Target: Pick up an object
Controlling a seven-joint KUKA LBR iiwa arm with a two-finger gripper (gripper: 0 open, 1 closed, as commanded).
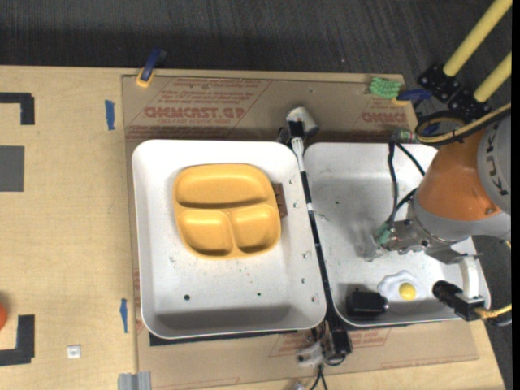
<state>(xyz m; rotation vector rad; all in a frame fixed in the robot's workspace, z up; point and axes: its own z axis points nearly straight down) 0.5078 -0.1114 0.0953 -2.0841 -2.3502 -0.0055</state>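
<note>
Camera view — gripper [388, 238] over right bin [341, 177]

The arm [467, 189] comes in from three o'clock. Its orange band sits at the right side. The gripper [392, 236] points toward nine o'clock, low down.

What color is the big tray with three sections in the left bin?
Yellow. The divided tray shows best in the camera view.

Yellow three-compartment plastic tray [228, 210] flat in left bin; white fried-egg toy [401, 287], small black block [366, 302], perhaps rubber, in right bin.
</note>
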